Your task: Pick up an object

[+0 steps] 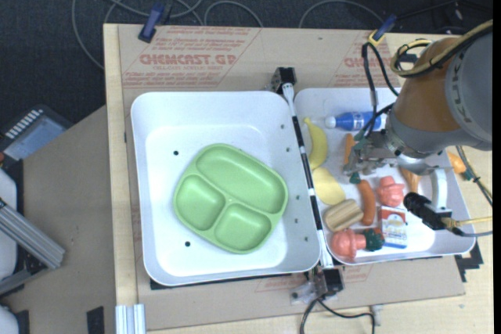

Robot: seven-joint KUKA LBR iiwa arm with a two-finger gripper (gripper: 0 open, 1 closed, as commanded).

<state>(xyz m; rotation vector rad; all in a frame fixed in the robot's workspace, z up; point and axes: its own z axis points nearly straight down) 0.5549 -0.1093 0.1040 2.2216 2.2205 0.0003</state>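
The right bin (332,99) holds several toy foods: a yellow banana (316,143), a pale yellow piece (329,188), a bread roll (342,213), an orange carrot (367,199), a red-pink piece (389,192), a red apple-like piece (345,243), and a blue-capped bottle (351,120). My gripper (362,159) hangs low over the middle of this bin, just above the carrot and right of the banana. Its metal fingertips sit among the items, and nothing is clearly held.
The left bin (156,109) contains a green three-compartment tray (229,198). A small red, white and blue carton (394,228) lies at the right bin's front. A black divider bar (301,160) runs between the bins. The arm covers the right bin's far right side.
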